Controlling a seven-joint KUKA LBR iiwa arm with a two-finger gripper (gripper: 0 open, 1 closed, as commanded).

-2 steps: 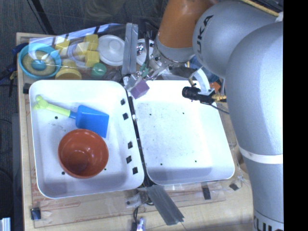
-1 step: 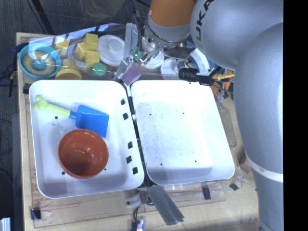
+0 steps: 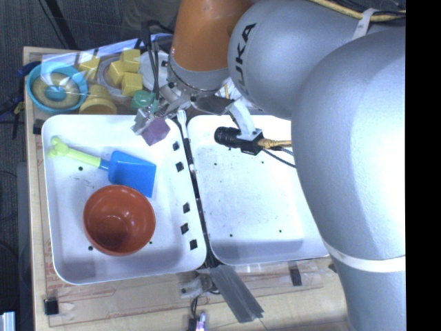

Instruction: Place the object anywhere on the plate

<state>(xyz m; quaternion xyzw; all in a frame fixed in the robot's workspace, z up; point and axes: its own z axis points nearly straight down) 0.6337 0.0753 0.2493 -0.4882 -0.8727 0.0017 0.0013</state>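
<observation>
**Entry: purple block at the gripper, above the far edge of the left bin**

Nearest the camera is my own grey upper arm link (image 3: 358, 150), which hides the right side of the bench. Beyond it sits the shallow white right bin (image 3: 275, 247), its floor speckled with dirt. The shallow white left bin (image 3: 69, 267) holds a round reddish-brown plastic dish (image 3: 119, 219), which I take to be the plate, although it looks deep like a bowl. Just beside its far rim lies a blue-bladed toy scoop with a pale green handle (image 3: 110, 164).

My gripper (image 3: 153, 119) hangs over the far right corner of the left bin, near the divider. A small purple block (image 3: 156, 130) sits right at its tip. It appears to be clamped between the fingers, but they are small and partly shadowed, so I note this as likely, not confirmed.

Handling judgement: the block looks rigid, light and smooth-faced, probably plastic or foam. Nothing suggests it is fragile. Flat opposing faces are the sensible place to grip it. Held by a corner or a tilted edge, it could twist out.

The dish is well apart from the block, toward the near side of the bin. Its curved wall may let the block slide inward on release. The scoop lies close to the path.

A clutter of yellow blocks and cups (image 3: 114, 81) sits behind the bins.
</observation>
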